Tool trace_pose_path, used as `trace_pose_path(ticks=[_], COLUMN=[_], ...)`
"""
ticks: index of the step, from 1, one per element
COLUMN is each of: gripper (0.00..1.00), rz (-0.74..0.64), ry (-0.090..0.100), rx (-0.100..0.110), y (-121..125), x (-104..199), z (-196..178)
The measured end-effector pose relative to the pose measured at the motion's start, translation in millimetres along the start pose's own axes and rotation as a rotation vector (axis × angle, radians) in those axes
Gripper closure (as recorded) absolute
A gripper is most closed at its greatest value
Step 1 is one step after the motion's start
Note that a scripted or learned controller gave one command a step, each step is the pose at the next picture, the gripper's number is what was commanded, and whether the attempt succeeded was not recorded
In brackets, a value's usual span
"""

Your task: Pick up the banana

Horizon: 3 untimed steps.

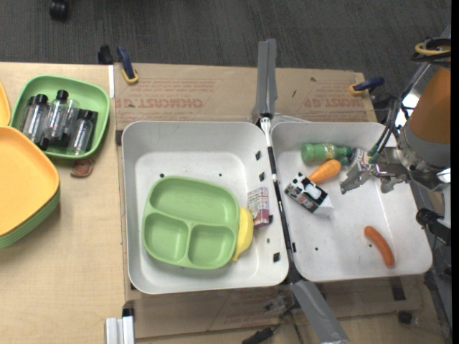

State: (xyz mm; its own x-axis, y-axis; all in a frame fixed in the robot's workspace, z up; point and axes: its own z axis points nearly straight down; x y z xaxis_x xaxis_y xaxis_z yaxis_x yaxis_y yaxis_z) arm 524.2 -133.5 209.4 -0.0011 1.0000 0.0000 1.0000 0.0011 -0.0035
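Your arm [430, 120] shows a broad orange band above a grey wrist section. Thin dark cables run along its left flank. Its gripper [356, 172] is a cluster of grey metal fittings ending in slim fingers.

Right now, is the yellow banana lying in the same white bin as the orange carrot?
No, the yellow banana lies in the left white bin, the orange carrot in the right one.
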Motion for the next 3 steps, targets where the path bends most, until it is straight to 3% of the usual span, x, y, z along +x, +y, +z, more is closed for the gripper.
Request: trace_pose_path(ticks=[1,2,3], gripper=[0.00,1.00,1.00], rz=[0.390,0.394,1.144], ry=[0.000,0.000,-0.001], rx=[-0.001,0.001,0.001], y=[32,31,45], x=[-16,-17,-64], z=[118,110,61])
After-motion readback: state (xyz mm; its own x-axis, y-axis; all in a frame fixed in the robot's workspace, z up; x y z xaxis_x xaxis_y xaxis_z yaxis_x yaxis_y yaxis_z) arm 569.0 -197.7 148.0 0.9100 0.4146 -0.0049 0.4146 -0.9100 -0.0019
